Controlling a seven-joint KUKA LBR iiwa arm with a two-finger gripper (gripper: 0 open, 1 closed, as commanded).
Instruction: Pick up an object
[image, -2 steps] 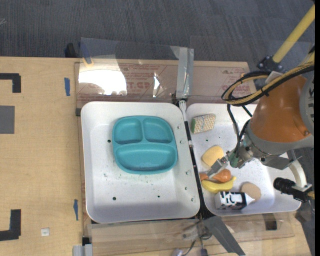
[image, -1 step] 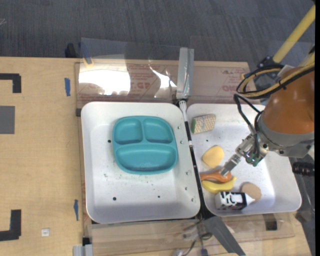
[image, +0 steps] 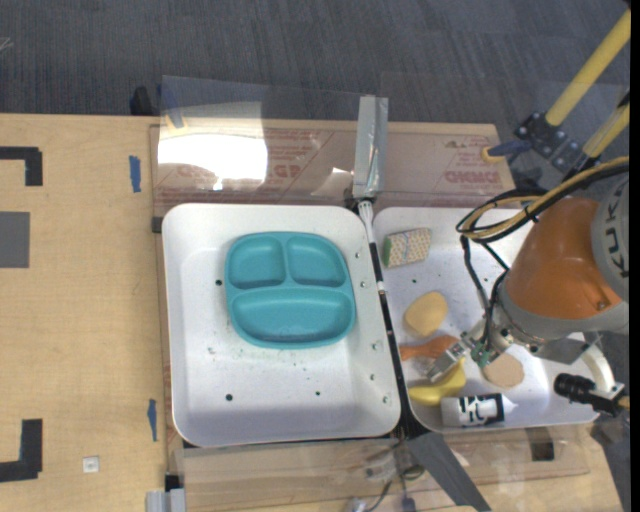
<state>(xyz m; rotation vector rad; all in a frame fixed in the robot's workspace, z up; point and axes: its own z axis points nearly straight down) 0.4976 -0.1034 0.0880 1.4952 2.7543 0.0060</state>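
Looking down on 2 white bins, we are seeing the gripper reaching low into the right bin.

The left bin is holding 1 teal divided plate with 3 compartments. The right bin is holding a speckled sponge, a yellow potato-like piece, an orange piece, a yellow banana-like piece, a tan round piece and a black-and-white labelled item, its writing unreadable. We cannot tell if the tool is gripping anything.
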